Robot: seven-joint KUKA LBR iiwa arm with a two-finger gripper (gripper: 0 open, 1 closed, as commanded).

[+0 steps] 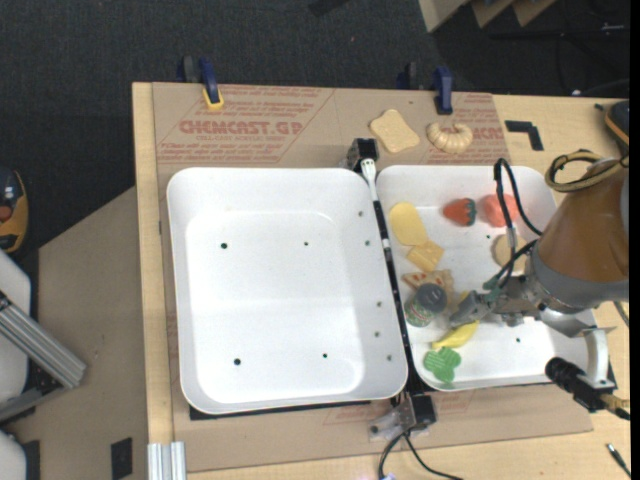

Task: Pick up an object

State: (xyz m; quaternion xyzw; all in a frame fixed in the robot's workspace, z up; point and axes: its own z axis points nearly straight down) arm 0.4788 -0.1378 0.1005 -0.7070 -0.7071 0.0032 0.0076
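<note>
The arm point(585, 253) reaches in from the right over the right bin point(530, 368). The gripper point(478, 308) sits low among the clustered objects, just above a yellow banana-shaped piece point(453, 337) and beside a dark round object point(430, 298). Finger state cannot be determined; the fingertips appear to blend into the clutter. A green item point(441, 365) lies near the front rim; a red strawberry point(459, 211) lies well apart.

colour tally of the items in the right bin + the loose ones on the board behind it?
Right bin:
Yellow: 2 (yellow piece, banana)
Red: 2 (strawberry, red item)
Tan: 2 (cracker, round piece, partly hidden)
Green: 1 (green item)
Grey: 1 (can)
Board:
Tan: 2 (bread slice, pretzel)
Total: 10
</note>
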